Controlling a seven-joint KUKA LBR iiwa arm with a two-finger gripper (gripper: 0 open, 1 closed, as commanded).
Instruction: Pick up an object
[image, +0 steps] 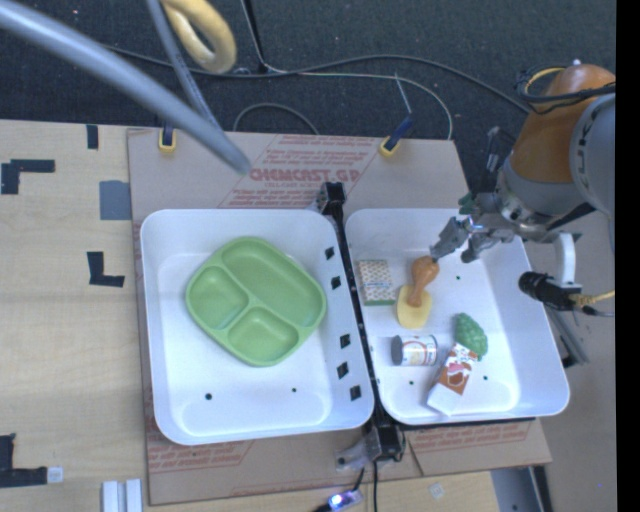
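**Arm over right bin, hand hovering at far edge**

Arm comes in from the right w/ wrist bent down over the right bin (540, 385). The hand (458, 240) sits above the bin's far edge, fingers spread apart, nothing betw. them.

Just below the hand: orange-topped yellow toy (418, 293), mid-bin. Beside it, toward the divider, a small patterned card (375, 281). Nearer the front edge: small can (414, 350) on its side, green broccoli-like piece (470, 334), red-and-white carton (453, 379) at the front right.

Left bin (240, 410) carries a green sectioned plate (256, 300), centre. Both bins rest on cardboard on the counter (60, 330).
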